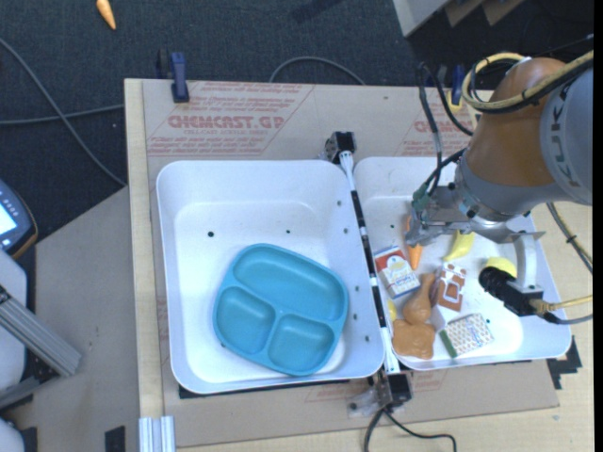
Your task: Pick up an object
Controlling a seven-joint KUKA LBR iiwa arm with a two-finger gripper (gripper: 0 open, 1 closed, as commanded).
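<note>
Two white bins sit side by side on the tabletop [236, 111], which has a brownish sheet with red lettering on it. The left bin [171, 188] just has a blue divided plate [280, 309] lying flat toward its front. All the pickable stuff is in the right bin [384, 185], bunched up near the front and the left wall.

From what I can make out, there's a small white-and-red carton [397, 273] right next to the divider. A little orange piece [415, 253] sits just behind it and a yellow banana-ish thing [459, 245] is off to the side. A brown-and-white box [451, 288] is in the middle, with a checkered packet [468, 330] near the front rim. Two tan lumps [414, 326] are stacked in the front left corner.

The arm [518, 149] comes in from the right, and the claw [426, 222] is down low over the back of that pile, right by the orange piece. Honestly can't tell if it's wide or narrow from this angle, and I don't see anything gripped in it.

Also, a tiny toy carrot [105, 10] is lying on the dark floor, way off the tabletop.
</note>
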